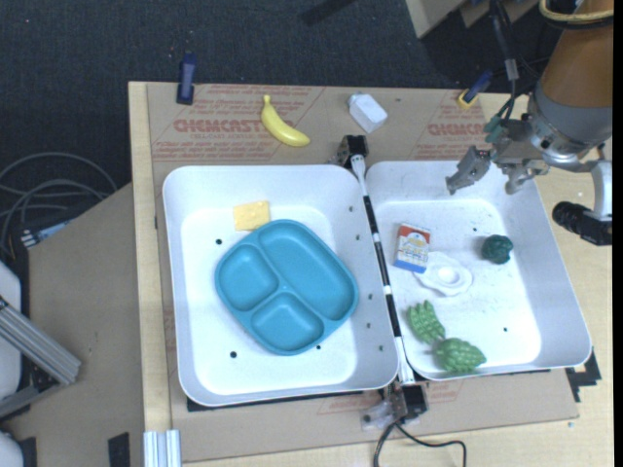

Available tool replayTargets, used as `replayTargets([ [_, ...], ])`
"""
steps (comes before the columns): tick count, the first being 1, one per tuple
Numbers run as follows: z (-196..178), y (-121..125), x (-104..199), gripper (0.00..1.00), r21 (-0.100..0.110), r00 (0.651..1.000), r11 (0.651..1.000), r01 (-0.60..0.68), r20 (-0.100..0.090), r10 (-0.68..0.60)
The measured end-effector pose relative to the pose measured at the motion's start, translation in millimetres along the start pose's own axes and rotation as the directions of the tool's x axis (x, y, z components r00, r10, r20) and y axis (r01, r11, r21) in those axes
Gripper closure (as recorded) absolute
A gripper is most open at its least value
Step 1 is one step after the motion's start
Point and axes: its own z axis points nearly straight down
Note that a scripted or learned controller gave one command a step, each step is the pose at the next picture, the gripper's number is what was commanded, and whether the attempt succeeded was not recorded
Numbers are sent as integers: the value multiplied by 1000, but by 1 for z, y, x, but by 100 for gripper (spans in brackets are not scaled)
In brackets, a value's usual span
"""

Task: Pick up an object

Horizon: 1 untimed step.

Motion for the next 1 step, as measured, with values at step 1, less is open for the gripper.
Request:
replayTargets([
  [1,52,9,-65,0,2,1000,1000,-1,0,1],
])
